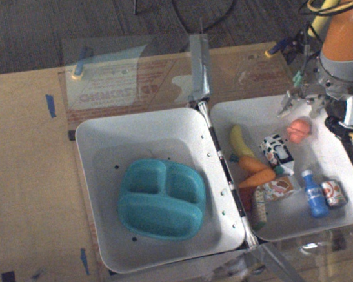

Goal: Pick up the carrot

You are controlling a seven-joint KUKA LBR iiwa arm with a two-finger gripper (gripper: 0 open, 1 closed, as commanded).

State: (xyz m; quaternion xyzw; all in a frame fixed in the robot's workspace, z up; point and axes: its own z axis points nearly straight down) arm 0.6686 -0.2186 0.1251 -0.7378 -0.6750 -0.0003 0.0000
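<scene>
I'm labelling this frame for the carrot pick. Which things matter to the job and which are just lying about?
Job: carrot; gripper; right bin.

Lying about: banana; blue bottle; small can; orange ball; teal tray; left bin.

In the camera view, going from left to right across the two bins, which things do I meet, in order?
Teal divided plate → banana → carrot → orange ball → blue bottle → small can. The packets near the carrot overlap, so I leave them out.
</scene>
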